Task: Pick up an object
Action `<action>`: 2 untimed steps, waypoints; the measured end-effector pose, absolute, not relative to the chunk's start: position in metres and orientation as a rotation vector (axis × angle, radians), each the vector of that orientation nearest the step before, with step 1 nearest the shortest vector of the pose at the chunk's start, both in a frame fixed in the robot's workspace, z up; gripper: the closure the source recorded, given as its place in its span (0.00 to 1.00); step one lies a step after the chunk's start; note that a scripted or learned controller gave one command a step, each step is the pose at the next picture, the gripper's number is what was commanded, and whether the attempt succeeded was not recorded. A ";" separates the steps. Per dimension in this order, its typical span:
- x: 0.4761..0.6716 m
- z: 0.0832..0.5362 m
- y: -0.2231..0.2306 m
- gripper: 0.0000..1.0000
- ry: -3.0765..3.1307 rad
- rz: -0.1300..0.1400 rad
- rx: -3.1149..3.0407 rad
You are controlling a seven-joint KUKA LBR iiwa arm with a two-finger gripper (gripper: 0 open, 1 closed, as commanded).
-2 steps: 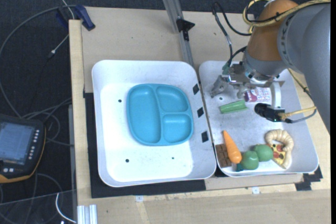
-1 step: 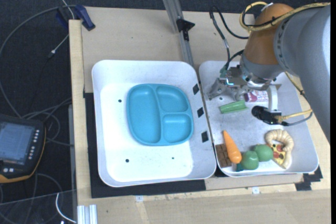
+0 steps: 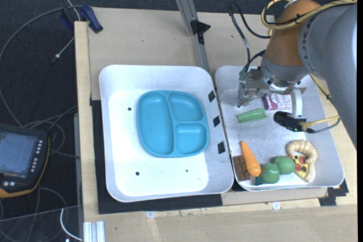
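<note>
the gripper (image 3: pixel 247 94) hangs low in the right bin (image 3: pixel 334 174), just above the green stick (image 3: pixel 251 115) near the bin's middle; whether its fingers are apart, i cannot tell.

At frame right, the gripper (image 3: pixel 248 93) hangs over the right bin (image 3: pixel 227 79), just above a green stick (image 3: pixel 251 115). A blue tray (image 3: pixel 172 123) fills the left bin (image 3: pixel 113 122).
</note>
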State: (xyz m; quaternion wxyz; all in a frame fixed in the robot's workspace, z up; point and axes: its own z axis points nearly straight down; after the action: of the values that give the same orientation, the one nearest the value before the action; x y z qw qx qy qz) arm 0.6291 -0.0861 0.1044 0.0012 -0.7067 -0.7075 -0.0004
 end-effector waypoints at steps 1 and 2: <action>0.638 0.166 -0.083 1.00 -2.227 -0.008 -2.223; 0.646 0.215 -0.077 1.00 -2.228 -0.008 -2.223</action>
State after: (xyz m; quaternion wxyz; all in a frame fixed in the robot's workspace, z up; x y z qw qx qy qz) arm 0.6461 -0.0771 0.2151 -0.0026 -0.7063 -0.7079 -0.0024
